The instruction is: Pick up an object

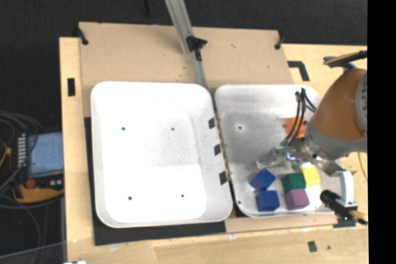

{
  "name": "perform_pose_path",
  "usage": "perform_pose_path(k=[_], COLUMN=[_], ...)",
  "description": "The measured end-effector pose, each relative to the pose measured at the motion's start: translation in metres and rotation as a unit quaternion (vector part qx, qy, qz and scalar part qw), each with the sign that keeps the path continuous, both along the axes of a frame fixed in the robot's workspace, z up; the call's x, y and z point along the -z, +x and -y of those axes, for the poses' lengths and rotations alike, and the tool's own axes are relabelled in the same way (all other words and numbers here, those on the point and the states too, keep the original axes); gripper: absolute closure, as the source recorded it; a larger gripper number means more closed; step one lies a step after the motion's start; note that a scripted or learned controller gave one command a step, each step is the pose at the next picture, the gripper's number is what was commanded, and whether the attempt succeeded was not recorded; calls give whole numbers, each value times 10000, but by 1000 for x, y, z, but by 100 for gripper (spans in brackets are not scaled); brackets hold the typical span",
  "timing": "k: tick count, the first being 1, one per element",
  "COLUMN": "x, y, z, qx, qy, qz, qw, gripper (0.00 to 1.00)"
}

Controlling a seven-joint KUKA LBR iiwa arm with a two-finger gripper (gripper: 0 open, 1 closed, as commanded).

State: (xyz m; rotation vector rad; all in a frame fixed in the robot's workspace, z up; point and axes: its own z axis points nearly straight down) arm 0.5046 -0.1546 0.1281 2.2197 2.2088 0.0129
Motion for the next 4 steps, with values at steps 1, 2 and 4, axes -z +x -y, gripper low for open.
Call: perform_pose_path(k=[1,2,4], x=[11,2,-102], y=[-2,-2,-1], z=[0,1,9], qx=[6,42,-44], qy=[2,3,-6], qz=[-47,-39,-30], qw=[10000,10000,10000], gripper=[0,100,100])
